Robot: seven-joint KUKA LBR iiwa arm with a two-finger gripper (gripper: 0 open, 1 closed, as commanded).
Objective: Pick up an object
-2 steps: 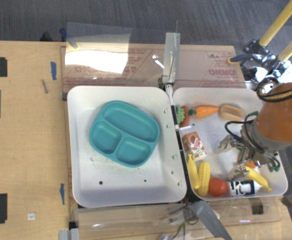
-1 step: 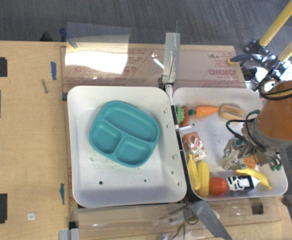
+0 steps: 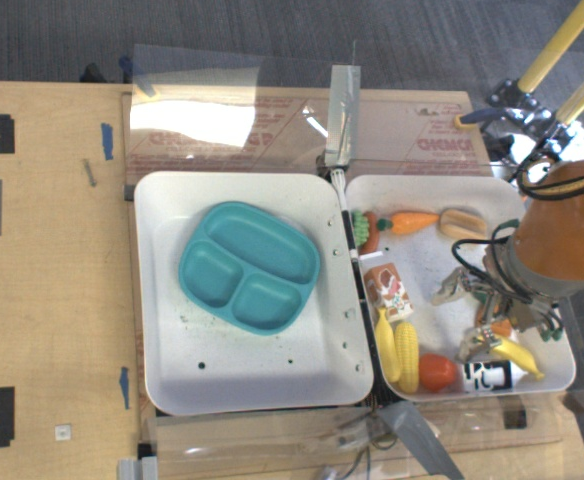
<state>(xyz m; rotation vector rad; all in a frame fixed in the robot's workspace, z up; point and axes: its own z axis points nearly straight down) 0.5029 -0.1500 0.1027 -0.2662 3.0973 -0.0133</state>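
Because my arm reaches in from the right, its jaws hang low over the right bin, just above a toy banana by the near-right corner; whether they are clenched I cannot tell. A teal divided plate fills the left bin.

two white bins, one teal plate, one carrot
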